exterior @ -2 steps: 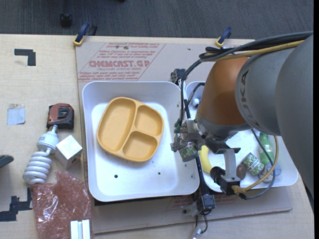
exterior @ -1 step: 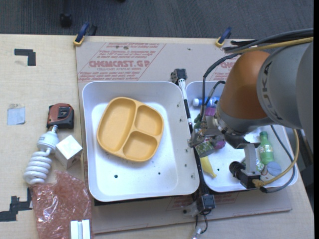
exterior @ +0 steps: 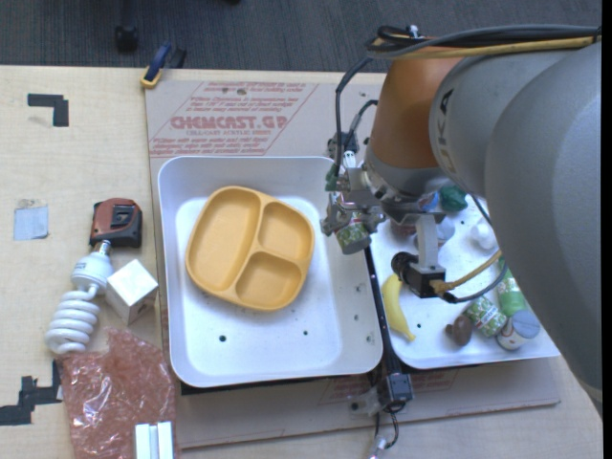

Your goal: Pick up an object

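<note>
My gripper (exterior: 350,228) hangs over the shared rim between the two white bins, at the left bin's right wall (exterior: 356,285). A small green object (exterior: 352,236) shows between its fingers, and the fingers are shut on it, lifted off the bin floor. A yellow divided plate (exterior: 251,247) lies in the left bin, to the left of the gripper. In the right bin (exterior: 478,354) lie a banana (exterior: 396,306), a green bottle (exterior: 499,310) and a small brown object (exterior: 461,331). The arm's grey body hides much of the right bin.
A teal object (exterior: 450,199) and a white object (exterior: 484,238) peek out under the arm. Left of the bins lie a tape measure (exterior: 117,222), a spiral bulb (exterior: 78,304), a white cube (exterior: 132,287) and pink bubble wrap (exterior: 120,390). Printed cardboard (exterior: 229,118) lies behind the bins.
</note>
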Controlling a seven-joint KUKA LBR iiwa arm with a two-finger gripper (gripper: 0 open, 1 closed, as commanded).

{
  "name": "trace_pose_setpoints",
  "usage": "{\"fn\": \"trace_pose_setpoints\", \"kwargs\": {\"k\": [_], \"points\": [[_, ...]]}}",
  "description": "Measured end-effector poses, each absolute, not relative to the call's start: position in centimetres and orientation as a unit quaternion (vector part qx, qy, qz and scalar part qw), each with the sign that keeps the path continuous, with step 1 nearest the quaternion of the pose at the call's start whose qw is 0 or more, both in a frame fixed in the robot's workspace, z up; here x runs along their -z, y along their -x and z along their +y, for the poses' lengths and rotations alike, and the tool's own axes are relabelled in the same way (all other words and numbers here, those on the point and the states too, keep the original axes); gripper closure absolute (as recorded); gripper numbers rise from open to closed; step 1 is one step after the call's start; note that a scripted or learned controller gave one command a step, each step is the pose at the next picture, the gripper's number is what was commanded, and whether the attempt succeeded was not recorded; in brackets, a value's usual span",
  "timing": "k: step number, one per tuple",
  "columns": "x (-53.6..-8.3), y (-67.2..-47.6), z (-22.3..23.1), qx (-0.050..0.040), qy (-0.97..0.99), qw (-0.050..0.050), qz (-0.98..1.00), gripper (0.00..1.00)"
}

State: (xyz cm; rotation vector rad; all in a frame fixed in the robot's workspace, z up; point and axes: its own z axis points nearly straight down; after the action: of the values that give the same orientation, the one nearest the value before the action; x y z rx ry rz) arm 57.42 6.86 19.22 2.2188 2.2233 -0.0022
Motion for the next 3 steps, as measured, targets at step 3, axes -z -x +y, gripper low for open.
{"fn": "trace_pose_setpoints", "kwargs": {"k": [3], "points": [[-20.1, -57.0, 5.7, 0.0008, -0.707, 0.000, 0.707, 1.00]]}}
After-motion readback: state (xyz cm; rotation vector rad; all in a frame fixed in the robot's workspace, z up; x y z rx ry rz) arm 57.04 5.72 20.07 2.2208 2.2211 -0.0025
